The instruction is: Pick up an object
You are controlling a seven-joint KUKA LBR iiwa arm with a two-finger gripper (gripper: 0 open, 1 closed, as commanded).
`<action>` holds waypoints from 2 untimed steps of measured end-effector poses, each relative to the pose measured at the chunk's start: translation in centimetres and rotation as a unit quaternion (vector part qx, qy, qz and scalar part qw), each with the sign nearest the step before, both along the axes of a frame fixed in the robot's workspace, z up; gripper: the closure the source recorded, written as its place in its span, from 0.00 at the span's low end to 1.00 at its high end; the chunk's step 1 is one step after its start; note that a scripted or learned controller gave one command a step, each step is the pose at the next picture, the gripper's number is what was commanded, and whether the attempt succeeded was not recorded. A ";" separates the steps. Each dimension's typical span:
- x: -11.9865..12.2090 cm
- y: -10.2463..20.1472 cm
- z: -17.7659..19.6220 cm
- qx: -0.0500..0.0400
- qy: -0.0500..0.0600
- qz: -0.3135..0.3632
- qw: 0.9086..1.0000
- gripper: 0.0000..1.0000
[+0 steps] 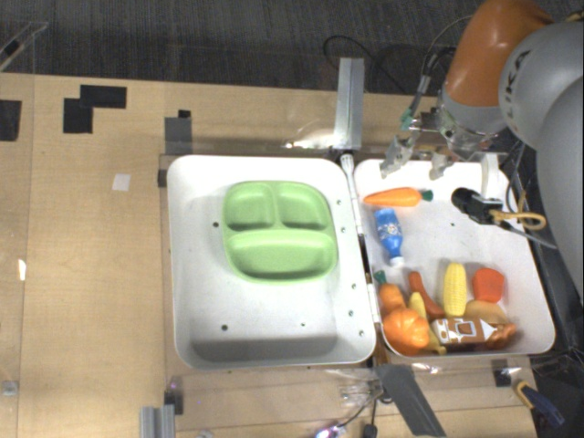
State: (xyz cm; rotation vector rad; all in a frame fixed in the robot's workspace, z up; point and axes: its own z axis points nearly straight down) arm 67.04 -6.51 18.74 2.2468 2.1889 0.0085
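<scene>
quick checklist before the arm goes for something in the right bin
1. Gripper empty: ok, nothing between its fingers.
2. Fingers apart: ok, they look open.
3. Target close by: ok, the carrot lies nearest the gripper, at the far end of the right bin.
4. Carrot free of neighbours: ok, it lies apart from the blue bottle.
5. Gripper height above the carrot: cannot tell from this slant.
</scene>
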 end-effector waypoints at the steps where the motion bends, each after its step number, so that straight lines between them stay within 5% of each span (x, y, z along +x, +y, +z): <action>1: 0.1 -3.4 -8.4 -0.001 -0.001 0.101 0.995 0.00; 2: -1.2 -4.2 -9.9 0.000 -0.001 0.067 0.998 0.00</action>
